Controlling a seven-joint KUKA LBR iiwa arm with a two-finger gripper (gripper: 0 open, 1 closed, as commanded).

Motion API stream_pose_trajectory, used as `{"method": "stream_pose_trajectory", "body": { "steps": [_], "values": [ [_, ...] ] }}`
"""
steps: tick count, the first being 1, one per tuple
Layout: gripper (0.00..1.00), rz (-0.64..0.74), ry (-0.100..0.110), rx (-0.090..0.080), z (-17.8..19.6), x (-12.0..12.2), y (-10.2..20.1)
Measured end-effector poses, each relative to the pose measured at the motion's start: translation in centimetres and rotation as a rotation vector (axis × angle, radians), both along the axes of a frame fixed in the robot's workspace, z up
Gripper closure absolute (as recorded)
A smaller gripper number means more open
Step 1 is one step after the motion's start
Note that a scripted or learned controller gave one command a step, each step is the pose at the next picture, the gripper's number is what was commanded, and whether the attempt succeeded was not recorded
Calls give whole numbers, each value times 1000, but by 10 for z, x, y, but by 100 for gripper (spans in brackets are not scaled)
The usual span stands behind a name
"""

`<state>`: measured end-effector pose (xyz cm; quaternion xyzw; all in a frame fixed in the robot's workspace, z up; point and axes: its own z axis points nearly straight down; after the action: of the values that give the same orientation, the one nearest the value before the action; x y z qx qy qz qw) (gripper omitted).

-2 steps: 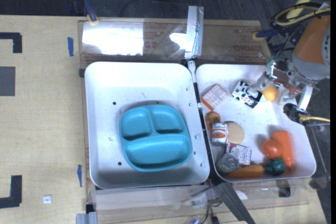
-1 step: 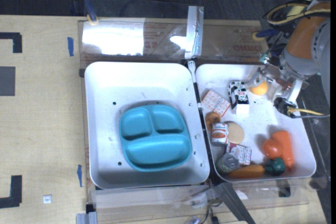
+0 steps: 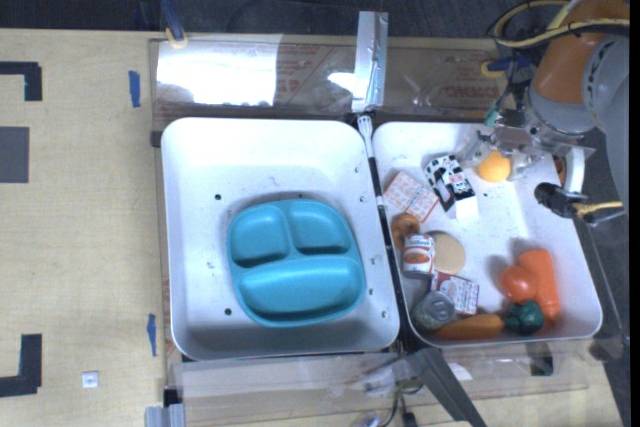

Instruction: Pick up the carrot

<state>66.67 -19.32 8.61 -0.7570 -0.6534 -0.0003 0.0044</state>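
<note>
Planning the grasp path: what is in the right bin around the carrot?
The long orange carrot lies along the white right bin's near wall, a green toy at its right end, a silver can at its left. Its underside is hidden.

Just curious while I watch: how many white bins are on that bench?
2: the left bin holds a blue divided plate; the right bin holds the cluttered toy food.

Bright even light, glare on clear panel (image 3: 215,70), slight softness.

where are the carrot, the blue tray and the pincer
carrot (image 3: 470,325), camera view, middle of its orange body
blue tray (image 3: 296,260), camera view, central ridge between compartments
pincer (image 3: 498,143), camera view, tip above the right bin
</note>
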Motion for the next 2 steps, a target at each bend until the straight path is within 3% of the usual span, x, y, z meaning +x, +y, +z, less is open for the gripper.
{"method": "stream_pose_trajectory", "body": {
  "steps": [1, 2],
  "values": [
    [100, 1, -13, -10, 14, 3, -3],
    [100, 22, -11, -10, 33, 2, -8]
  ]
}}
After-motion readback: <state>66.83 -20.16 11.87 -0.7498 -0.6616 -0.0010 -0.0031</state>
